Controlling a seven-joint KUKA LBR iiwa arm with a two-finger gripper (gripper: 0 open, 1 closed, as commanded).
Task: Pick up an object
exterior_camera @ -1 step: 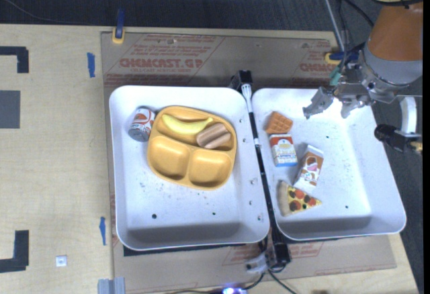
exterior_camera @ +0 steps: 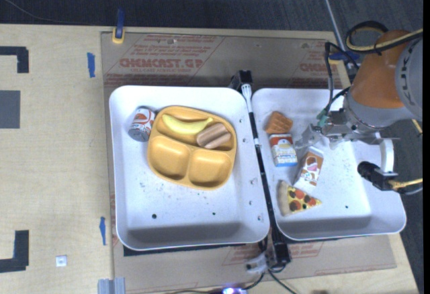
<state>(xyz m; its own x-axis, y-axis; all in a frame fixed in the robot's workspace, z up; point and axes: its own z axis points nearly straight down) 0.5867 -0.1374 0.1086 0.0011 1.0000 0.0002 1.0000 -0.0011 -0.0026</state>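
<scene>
In the right bin (exterior_camera: 376, 215), nearest the camera, lies a pizza slice (exterior_camera: 297, 200). Above it sits a small carton (exterior_camera: 311, 170), tilted, just below and left of the gripper (exterior_camera: 322, 130), not between its fingers; whether the jaws are open or closed I cannot tell. A blue-white box (exterior_camera: 284, 150) and a croissant (exterior_camera: 278, 123) lie further left. The left bin (exterior_camera: 134, 212) holds a yellow tray (exterior_camera: 185, 158) with a banana (exterior_camera: 181, 126) and sausage (exterior_camera: 213, 137), a can (exterior_camera: 140, 124) beside it

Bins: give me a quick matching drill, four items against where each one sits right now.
Items:
1. can
2. hot dog
3. pizza slice
4. banana

Places:
A. right bin, near front edge
B. left bin, outside the yellow tray, at its left
C. yellow tray's back compartment, right side
D. yellow tray's back compartment, left side

Pairs: 1-B, 2-C, 3-A, 4-D
</scene>
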